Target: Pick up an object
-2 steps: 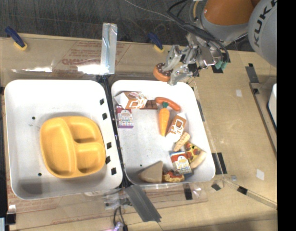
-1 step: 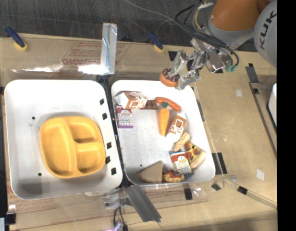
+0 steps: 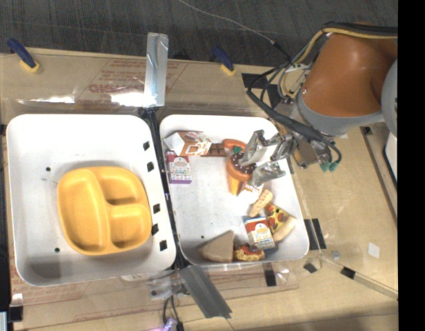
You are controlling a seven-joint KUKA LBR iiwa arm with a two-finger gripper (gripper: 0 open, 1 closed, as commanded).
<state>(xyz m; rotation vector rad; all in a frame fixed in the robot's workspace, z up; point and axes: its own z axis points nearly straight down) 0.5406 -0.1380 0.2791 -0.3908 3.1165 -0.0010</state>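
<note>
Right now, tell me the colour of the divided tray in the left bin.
Yellow: the divided tray is plain yellow, clearest in the camera view.

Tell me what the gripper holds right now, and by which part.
It cannot be told. The gripper sits low in the right bin, right against the orange carrot toy, but the view does not show the toy between its fingers.

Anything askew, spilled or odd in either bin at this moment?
Nothing looks spilled or damaged. The right bin holds a loose jumble of toy food, several pieces lying on their sides, such as the carrot under the gripper. The yellow tray sits flat in the left bin.
</note>
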